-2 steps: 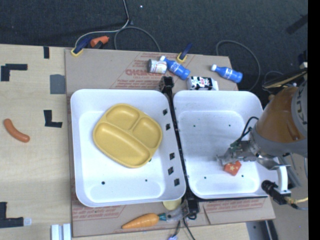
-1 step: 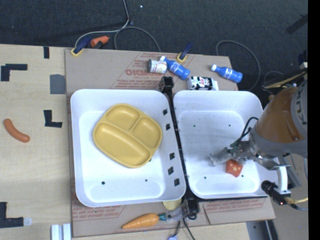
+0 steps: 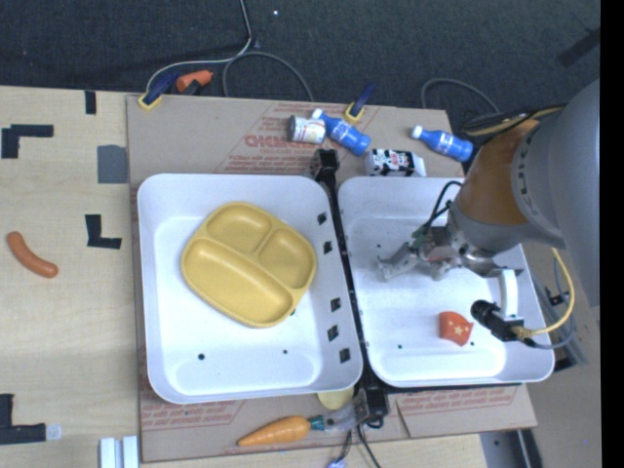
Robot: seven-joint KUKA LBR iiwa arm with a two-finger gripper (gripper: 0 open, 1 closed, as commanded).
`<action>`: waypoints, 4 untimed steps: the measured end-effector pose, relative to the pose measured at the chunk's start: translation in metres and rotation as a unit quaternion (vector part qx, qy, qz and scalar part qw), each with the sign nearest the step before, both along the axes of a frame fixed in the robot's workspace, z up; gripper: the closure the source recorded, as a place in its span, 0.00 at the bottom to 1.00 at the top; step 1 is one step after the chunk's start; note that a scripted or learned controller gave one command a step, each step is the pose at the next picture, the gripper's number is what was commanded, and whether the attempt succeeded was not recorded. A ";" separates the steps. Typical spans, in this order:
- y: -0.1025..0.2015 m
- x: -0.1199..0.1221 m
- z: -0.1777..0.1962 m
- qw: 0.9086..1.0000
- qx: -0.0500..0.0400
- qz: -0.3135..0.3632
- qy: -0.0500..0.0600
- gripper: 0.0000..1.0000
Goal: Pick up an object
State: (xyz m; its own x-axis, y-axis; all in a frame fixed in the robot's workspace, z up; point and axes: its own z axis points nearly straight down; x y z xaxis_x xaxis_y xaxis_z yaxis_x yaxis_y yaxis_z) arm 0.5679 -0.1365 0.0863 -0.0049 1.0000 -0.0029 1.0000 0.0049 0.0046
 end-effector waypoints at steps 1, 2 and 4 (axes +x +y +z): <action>-0.047 -0.078 0.001 1.000 -0.001 -0.004 -0.001 0.00; -0.019 -0.082 0.001 1.000 -0.003 -0.003 -0.003 0.00; -0.020 -0.082 0.011 1.000 -0.003 -0.003 -0.003 0.00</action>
